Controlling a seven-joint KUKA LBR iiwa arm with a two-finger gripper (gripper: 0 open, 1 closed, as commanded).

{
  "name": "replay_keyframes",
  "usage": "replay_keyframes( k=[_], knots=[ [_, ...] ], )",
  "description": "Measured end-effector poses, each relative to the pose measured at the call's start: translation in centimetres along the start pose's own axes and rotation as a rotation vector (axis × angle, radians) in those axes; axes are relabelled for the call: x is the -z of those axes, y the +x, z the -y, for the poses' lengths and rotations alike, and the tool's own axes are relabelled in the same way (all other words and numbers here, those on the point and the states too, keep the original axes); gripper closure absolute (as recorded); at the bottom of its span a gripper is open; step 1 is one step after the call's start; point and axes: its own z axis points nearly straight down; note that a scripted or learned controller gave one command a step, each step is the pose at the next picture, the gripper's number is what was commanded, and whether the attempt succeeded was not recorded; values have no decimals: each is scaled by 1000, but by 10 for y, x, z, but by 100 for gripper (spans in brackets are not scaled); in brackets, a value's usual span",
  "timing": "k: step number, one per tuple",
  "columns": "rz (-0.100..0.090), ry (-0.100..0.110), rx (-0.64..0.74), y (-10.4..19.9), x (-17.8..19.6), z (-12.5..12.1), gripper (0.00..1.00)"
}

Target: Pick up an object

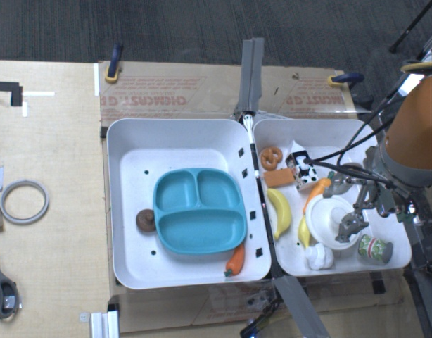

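Bench carrying two bins; gripper (351,225) is hovering over bowl (330,222) at right bin's (286,263) front edge, likely lining up a grab; grip state unclear.

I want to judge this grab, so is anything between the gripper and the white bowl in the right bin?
Nothing visible. The gripper hangs right over the white bowl, over its right side. A banana lies left of the bowl and a green can to its lower right, both off to the sides.

place: robotics lab | evidence: clamped cardboard (223,90), tape roll (22,201), two bins (124,160) of toy food
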Motion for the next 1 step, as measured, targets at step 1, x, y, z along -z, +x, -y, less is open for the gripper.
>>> replay_keyframes(
  k=[1],
  knots=[
    [16,3,68,-33,-105,9,0]
  ],
)
